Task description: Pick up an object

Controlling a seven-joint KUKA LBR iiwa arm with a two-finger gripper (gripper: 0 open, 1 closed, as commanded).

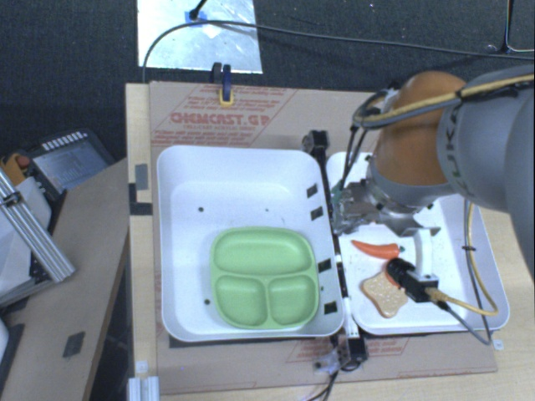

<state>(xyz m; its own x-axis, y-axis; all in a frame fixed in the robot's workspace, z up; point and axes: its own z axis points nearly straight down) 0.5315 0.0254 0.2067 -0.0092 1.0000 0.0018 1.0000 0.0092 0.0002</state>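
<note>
A red chili pepper (376,247) lies in the right bin (481,266), near its middle. Just in front of it sits a toast-shaped slice (383,296), tan with a darker crust. My gripper (348,214) hangs low over the left side of this bin, close to the wall between the two bins and just above and left of the pepper. The grey and orange wrist covers the back half of the bin. Nothing shows between the gripper and the pepper.
The left bin (192,190) holds a green plate (263,276) with three compartments at its front right. Both bins rest on a cardboard sheet (221,117). A side table with metal parts (38,224) stands at the far left.
</note>
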